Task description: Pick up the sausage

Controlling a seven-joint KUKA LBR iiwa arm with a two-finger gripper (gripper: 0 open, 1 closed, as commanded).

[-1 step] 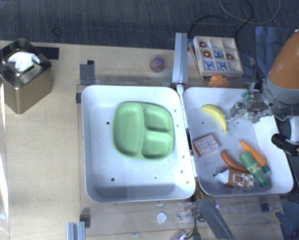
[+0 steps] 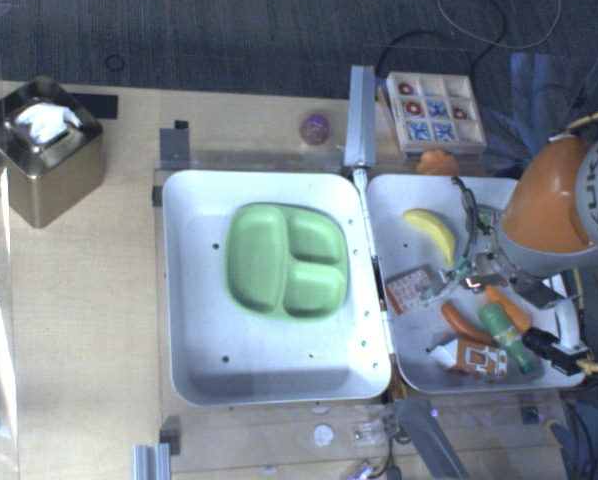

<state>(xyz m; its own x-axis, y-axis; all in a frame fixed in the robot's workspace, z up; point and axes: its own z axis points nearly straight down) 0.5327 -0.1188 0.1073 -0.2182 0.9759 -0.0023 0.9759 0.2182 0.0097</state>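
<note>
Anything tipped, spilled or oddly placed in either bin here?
Nothing spilled. The green divided plate sits flat in the left white bin; the right white bin holds a loose jumble: yellow banana, orange-red sausage, green bottle.

Wooden bench (image 2: 99, 298), two white bins (image 2: 189, 368), tissue box (image 2: 44, 153), game board (image 2: 434, 113)

Pale wooden bench (image 2: 99, 298) spreads below me, and dark blue-grey carpet (image 2: 229, 23) runs along the far side. A brass-coloured box (image 2: 44, 158) with white tissue sits at the left. A black cable (image 2: 499, 13) loops over the carpet. Light is even and cool.
</note>
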